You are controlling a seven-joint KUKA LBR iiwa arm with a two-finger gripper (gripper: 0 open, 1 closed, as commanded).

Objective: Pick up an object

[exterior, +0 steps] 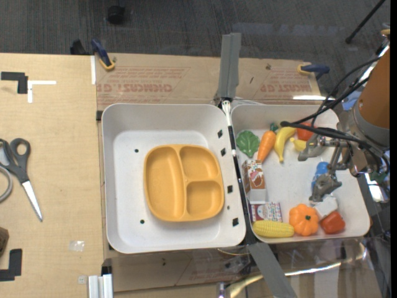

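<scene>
My gripper (317, 168) hangs over the right bin (282, 182), reaching in from the right. Its two metal fingers stand apart, one at the upper left (310, 148) and one lower down (322, 189), so it is open. A small blue object (321, 169) lies in the gap between them; I cannot tell whether either finger touches it. Around it are a banana (283, 140), a carrot (266, 145), a red piece (304, 131) partly behind the upper finger, an orange pumpkin (303, 219) and a red pepper (333, 222).
The right bin also holds a green leafy toy (248, 143), two small packets (254, 177) (267, 212) and a corn cob (273, 230). The left bin (118, 166) holds a yellow divided plate (183, 182). Scissors (23, 172) lie on the bench at far left.
</scene>
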